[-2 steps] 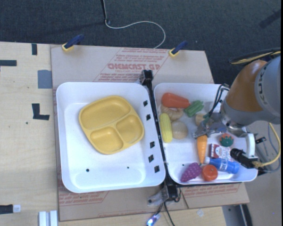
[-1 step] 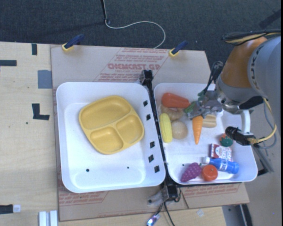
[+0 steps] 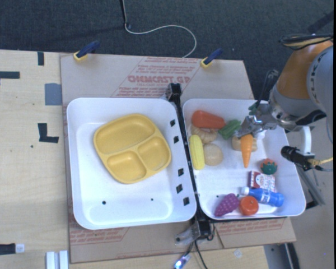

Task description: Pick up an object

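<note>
gripper right of frame centre | carrot just below it, long axis running down-frame | jaw state: honestly can't tell

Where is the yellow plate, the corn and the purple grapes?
yellow plate (image 3: 132,148), camera view, on the ridge between its compartments.
corn (image 3: 197,152), camera view, middle of the cob.
purple grapes (image 3: 226,204), camera view, centre of the bunch.

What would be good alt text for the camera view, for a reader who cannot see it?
A grey robot arm reaches in from the right, its gripper low over the right bin, just above a toy carrot among toy foods such as a corn cob and purple grapes. The left bin holds a yellow divided plate.
</note>
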Robot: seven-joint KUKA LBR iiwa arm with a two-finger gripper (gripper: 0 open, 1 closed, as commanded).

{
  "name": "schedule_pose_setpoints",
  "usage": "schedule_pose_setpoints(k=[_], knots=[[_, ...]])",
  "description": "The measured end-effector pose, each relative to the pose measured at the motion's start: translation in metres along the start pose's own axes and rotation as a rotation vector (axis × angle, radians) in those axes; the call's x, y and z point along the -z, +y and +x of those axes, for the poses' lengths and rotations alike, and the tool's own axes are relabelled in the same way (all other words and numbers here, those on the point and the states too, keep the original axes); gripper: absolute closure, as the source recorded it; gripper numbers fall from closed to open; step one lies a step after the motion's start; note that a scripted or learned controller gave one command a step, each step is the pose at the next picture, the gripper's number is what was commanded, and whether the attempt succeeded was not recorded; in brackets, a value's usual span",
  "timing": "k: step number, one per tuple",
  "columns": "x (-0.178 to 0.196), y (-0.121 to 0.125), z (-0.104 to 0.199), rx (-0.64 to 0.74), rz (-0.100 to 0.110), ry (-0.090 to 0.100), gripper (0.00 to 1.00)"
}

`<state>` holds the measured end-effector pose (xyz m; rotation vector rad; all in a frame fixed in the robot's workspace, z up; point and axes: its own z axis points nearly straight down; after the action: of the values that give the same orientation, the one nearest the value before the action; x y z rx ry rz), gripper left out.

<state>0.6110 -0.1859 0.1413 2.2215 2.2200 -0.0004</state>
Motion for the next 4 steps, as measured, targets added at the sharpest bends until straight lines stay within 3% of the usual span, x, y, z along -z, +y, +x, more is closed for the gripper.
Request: schedule_pose_setpoints(k=[1,2,3,4], knots=[[0.022,-0.041,-0.041,-0.004,0.002,-0.002,1.0],[0.123,-0.032,0.034,0.01,-0.009,0.001,1.0],[0.038,0.061,0.09,0.009,-0.003,0.0,1.0],[0.05,0.057,0.087,0.004,0.002,-0.001,1.0]])
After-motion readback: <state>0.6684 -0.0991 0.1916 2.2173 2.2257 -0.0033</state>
